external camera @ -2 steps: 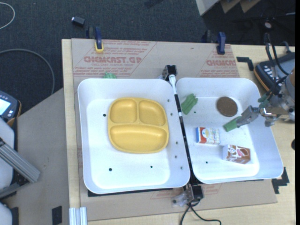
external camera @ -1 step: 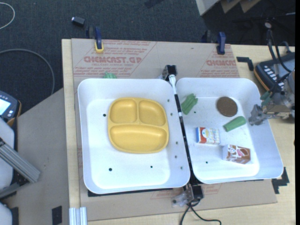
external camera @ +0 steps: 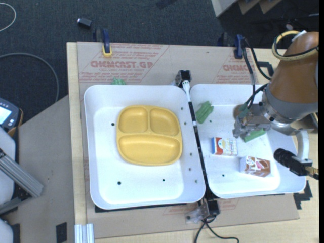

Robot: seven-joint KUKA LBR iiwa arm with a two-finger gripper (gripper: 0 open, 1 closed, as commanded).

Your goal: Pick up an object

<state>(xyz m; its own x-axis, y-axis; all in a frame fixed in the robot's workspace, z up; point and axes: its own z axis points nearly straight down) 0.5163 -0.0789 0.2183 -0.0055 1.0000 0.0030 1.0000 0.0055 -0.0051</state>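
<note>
1. Two shallow white plastic bins are seen side by side on a brown board bench (external camera: pixel 152 59); the left bin (external camera: pixel 101 186) and the right bin (external camera: pixel 223 184) touch along a black seam.
2. A yellow plastic divided plate with three compartments (external camera: pixel 150 134) lies in the middle of the left bin, flat and upright.
3. A flat green ridged plastic piece (external camera: pixel 204 112) lies in the right bin near its upper left corner, just beside the seam.
4. A small white carton with red and blue print (external camera: pixel 224 147) lies flat near the centre of the right bin.
5. A small brown and white carton (external camera: pixel 257 166) lies to the right of it and lower, near the bin's lower edge, apart from the first carton.
6. The grey arm with an orange band (external camera: pixel 296 80) is seen reaching in from the right over the right bin.
7. The metal two-finger gripper (external camera: pixel 248 130) is lowered over the right half of the right bin, above the two cartons.
8. A second green piece (external camera: pixel 254 134) shows at the gripper's tip, partly hidden by it.
9. Whether the gripper is apart, together or clamped on that green piece cannot be told.
</note>
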